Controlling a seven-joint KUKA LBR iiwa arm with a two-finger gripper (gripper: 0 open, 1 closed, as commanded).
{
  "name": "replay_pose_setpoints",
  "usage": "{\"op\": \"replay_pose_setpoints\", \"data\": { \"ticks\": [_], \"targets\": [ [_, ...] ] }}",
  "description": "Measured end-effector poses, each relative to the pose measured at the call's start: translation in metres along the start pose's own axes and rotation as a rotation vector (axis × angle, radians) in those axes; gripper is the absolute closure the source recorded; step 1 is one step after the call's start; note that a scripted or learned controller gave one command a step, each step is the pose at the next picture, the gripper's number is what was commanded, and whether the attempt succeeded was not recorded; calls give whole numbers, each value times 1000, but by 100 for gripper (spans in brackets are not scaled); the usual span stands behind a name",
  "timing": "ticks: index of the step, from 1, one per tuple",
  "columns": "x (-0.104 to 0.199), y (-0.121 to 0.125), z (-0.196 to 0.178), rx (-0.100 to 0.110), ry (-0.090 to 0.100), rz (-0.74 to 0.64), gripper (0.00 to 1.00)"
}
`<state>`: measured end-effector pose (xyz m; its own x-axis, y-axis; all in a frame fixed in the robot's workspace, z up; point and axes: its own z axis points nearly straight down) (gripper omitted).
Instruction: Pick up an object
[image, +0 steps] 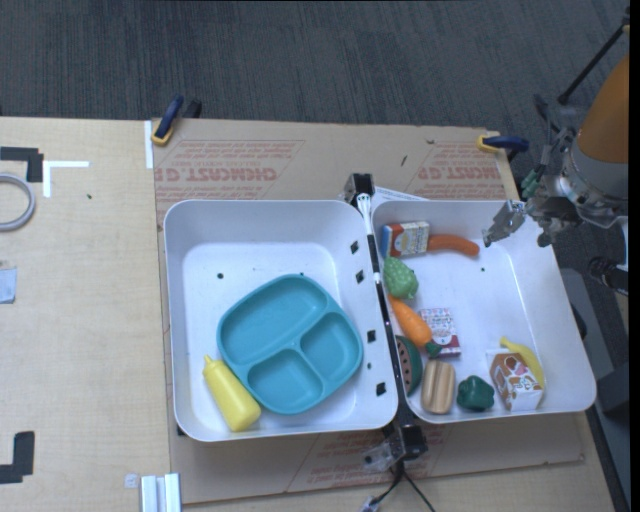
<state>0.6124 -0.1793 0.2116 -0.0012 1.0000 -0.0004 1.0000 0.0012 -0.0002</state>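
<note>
Low in the frame, two white bins (185, 300) sit on the desk (80, 330): left holds a blue plate (290, 343), right small toys. An orange carrot (455, 244), long axis left-right, lies just left of the hand (503, 222) at upper right, whose grip I cannot tell.

The left bin (190, 300) holds a teal divided plate (290, 343) lying flat and a yellow bottle (231, 394) on its side, touching the plate's lower left edge. In the right bin (545, 300), a small carton (408, 239) and an orange sausage (452, 244) lie near the top. Down the left wall run a green lettuce (400, 278), a carrot (411, 322) and a watermelon slice (407, 365). A bread roll (438, 386), a dark green vegetable (475, 394) and a yellow box (517, 377) sit along the bottom.
</note>
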Motion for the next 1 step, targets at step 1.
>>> {"op": "replay_pose_setpoints", "data": {
  "ticks": [1],
  "targets": [
    [84, -36, 76, 0, 0, -95, 0]
  ]
}}
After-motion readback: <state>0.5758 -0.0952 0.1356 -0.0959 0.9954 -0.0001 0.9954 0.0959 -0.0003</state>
